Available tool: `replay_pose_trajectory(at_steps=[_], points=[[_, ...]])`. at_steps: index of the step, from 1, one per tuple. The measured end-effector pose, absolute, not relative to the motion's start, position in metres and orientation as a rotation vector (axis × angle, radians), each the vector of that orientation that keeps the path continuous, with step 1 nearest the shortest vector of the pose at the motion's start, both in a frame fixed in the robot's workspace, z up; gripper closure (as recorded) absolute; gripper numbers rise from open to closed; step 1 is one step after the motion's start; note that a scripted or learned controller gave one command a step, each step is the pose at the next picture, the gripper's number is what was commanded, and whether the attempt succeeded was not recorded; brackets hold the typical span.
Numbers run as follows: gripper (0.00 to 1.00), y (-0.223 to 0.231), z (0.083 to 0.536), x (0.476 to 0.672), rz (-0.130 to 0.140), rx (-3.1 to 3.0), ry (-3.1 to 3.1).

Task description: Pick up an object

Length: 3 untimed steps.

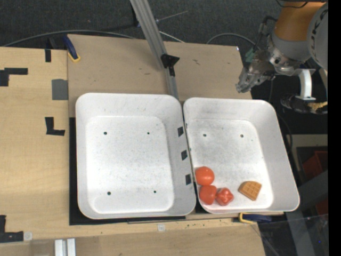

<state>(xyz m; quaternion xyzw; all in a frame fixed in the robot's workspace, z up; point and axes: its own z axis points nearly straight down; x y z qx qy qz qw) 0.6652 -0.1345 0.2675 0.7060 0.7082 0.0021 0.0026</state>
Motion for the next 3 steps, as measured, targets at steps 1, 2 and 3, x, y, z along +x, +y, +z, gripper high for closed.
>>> replay_pose_trajectory(at_steps=[1, 2, 3], points=[[1.00, -0.098, 0.262, 0.632, -0.003, 2.220, 2.225], [1.00, -0.048, 0.261, 0.600, -0.002, 2.218, 2.229], [1.00, -0.009, 0.259, 0.572, -0.003, 2.219, 2.229]])
